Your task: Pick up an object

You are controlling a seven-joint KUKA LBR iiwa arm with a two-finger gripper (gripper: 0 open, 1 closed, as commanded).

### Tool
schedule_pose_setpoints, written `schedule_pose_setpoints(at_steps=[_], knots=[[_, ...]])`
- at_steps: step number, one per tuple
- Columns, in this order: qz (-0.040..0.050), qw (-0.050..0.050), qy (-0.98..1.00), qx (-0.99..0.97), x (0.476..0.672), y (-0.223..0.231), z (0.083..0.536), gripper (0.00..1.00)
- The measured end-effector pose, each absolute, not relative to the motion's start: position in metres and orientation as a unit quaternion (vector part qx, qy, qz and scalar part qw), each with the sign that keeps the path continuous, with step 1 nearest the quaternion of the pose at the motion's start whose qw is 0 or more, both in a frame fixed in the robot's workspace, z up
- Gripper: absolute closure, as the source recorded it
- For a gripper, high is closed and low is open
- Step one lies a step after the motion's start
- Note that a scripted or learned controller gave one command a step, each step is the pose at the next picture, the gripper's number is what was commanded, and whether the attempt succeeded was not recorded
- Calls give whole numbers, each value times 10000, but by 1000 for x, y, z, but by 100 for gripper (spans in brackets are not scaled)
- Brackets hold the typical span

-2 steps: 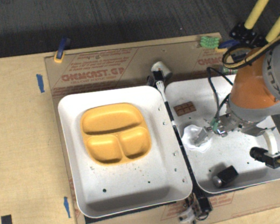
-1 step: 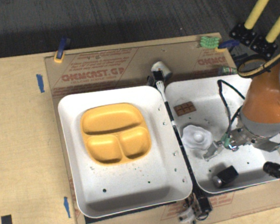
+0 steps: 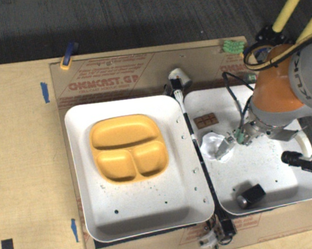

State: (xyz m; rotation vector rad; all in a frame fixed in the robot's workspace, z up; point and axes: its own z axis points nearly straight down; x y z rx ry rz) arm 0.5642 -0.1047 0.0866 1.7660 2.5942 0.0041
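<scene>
My gripper reaches down into the right bin from the right, below the orange band of the arm. Its tip is right beside a crumpled clear wrapper, at that wrapper's right edge; I cannot make out whether they touch. A small brown square piece lies at the back left of the same bin. Near the bin's front edge rests a black cylinder-like object. In the left bin sits a yellow three-compartment plate.
A raised divider with a cable runs between the two bins. Black cables hang by the arm over the right bin's back. Cardboard lies behind the bins, with a blue-yellow clip at its corner.
</scene>
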Motion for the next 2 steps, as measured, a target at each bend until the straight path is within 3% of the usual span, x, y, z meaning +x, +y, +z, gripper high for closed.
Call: schedule_pose_setpoints(at_steps=[1,2], knots=[[15,27,8469,5318,620,-102,87,0],[4,10,8762,4819,574,-112,86,0]])
